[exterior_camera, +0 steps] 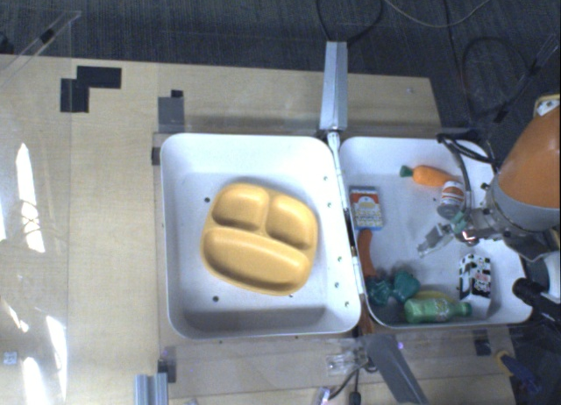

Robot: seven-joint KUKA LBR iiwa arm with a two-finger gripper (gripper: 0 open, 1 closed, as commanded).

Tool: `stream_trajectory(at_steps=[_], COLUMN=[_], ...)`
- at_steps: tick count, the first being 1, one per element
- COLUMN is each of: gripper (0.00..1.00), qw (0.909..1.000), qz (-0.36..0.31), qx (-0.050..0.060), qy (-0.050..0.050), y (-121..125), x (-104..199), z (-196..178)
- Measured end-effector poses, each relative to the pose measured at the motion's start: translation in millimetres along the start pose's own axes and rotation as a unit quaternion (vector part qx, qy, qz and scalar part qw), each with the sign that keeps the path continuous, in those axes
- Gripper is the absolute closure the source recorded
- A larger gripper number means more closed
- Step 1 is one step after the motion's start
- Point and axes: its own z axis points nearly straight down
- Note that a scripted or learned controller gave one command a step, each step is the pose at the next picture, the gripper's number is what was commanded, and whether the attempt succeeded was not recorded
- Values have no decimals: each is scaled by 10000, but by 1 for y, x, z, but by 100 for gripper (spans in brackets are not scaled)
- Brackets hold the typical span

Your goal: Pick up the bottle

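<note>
From my seat I see the green bottle [436,309] lying on its side along the near wall of the right bin [396,219], at about 6 o'clock in it, touching the teal toy [392,289] at its 9 o'clock. The gripper [445,235] hangs above the bin's middle, well apart from the bottle; whether its fingers are released or clenched I cannot tell. The left bin [175,219] carries a yellow tray [259,237].

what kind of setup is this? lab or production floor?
Most likely a robotics lab bench for pick-and-place trials. Two white bins sit side by side on a wooden bench, the right one filled with toy-like items such as a green bottle and a carrot. Loose cables trail over carpet behind.
</note>
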Motion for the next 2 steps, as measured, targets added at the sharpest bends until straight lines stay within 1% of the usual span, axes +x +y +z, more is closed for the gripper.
stream_trajectory(at_steps=[1, 2], gripper=[0, 0], qw=[9972, 9919], qz=[750, 1266], qx=[1, -35], qy=[5, -6], y=[1, -4], x=[50, 62], z=[15, 67])
